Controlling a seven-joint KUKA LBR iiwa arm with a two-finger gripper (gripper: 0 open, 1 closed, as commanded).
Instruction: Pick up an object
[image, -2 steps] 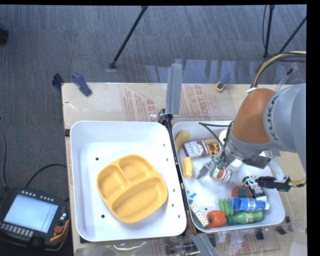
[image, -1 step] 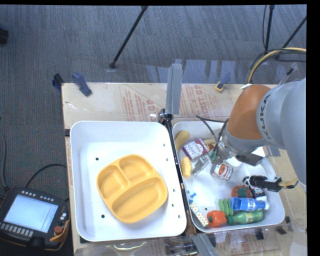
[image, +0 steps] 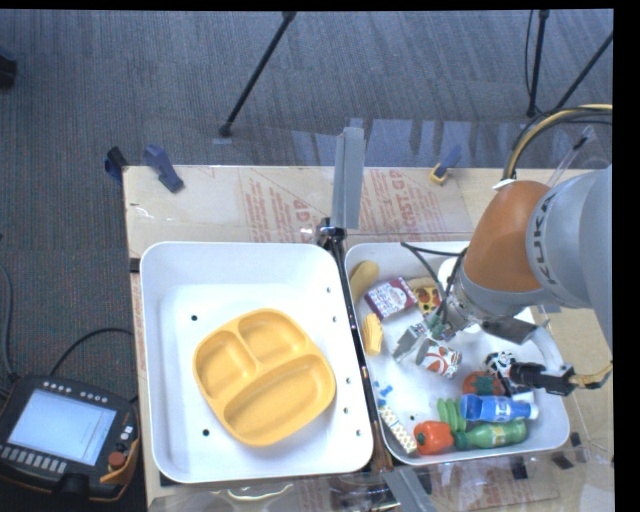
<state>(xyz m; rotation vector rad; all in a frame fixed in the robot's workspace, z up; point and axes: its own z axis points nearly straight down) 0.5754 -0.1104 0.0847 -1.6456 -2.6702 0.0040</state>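
Nearest the camera, at the bottom rim of the right bin (image: 560, 440), lie a red-orange pepper toy (image: 433, 437), a green bottle (image: 490, 434) and a blue bottle (image: 495, 408) packed close together. The gripper (image: 425, 338) sits toward the bin's centre, just at ten o'clock of a small white-and-red carton (image: 440, 357), which looks like the likeliest target; whether the tool already touches it I cannot tell, and how far the gripper is open I cannot tell either, since the wrist blocks it. The carton is probably light and fairly stiff, with flat printed faces that may be a little slick; taking it across its two broad sides, near the middle, seems the safest hold, though it lies tilted and could twist. At eleven o'clock of it is a dark red packet (image: 390, 297), and at nine o'clock a yellow corn-like toy (image: 372, 332). The arm (image: 530, 255) comes in from three o'clock, its orange band above the wrist, bent downward into the bin. The left bin (image: 160, 290) holds a yellow divided plate (image: 263, 375).
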